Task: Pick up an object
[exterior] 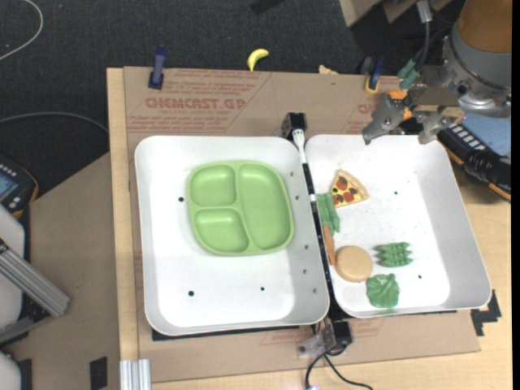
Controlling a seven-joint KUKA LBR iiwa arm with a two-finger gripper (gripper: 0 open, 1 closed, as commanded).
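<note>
Arm enters from upper right, grey with an orange section, wrist angled down over the far edge of the right bin [455, 218]. The hand [404, 130] hangs above that bin's back rim, its two fingers spread apart with nothing between them.

Right bin holds the pickable things, all well apart from the hand: a pizza slice toy [348, 189] near the left wall, a green strip [328, 212] just beside it along the divider, a round tan cookie-like disc [353, 263] toward the front, a green leafy piece [394, 254] just right of the disc, and a green lump [383, 291] at the front rim.

Left bin [162, 283] holds a green divided plate [240, 208] with three compartments, lying flat near the middle.

Both bins sit on a cardboard sheet [211, 100] with red print, clipped by blue clamps [157, 66] at the back. A yellow banana toy [257, 58] lies past the cardboard's far edge on dark carpet. Tabletop [500, 218] shows light wood at right. Cables trail across the floor at left.
</note>
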